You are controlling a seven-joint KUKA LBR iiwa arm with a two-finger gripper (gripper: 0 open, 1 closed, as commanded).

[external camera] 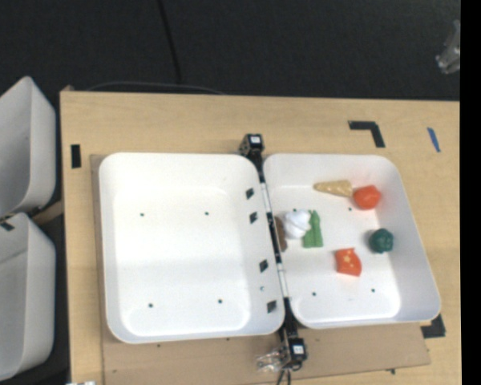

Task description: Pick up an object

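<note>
Bench (184, 119) bore two bins; right bin (401, 295) held all items, ball (366, 196), block (348, 261) and green piece (313, 229) spaced apart, favouring single picks. Gripper state: cannot tell.

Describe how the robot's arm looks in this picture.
A small piece of what seems to be the arm sits at the view's upper right edge: pale grey, slightly shiny, irregular in outline. It is too blurred and too small to make out any band, cable or marking.
</note>
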